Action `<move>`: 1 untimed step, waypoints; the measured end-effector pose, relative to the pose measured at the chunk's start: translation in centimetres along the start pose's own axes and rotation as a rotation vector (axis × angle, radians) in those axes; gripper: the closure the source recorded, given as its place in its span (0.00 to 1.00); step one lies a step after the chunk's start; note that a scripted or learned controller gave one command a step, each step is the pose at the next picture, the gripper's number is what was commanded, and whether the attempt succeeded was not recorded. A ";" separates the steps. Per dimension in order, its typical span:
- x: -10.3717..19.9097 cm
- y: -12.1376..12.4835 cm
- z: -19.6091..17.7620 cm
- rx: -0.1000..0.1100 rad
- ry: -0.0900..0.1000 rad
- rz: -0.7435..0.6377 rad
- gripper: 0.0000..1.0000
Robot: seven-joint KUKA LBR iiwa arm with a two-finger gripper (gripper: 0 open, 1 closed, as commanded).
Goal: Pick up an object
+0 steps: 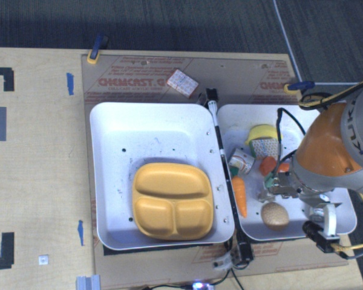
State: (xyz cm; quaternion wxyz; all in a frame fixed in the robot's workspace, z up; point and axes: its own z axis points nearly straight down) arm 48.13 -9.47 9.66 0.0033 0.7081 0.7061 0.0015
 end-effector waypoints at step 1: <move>10.6 5.2 -8.8 0.007 0.003 -0.004 1.00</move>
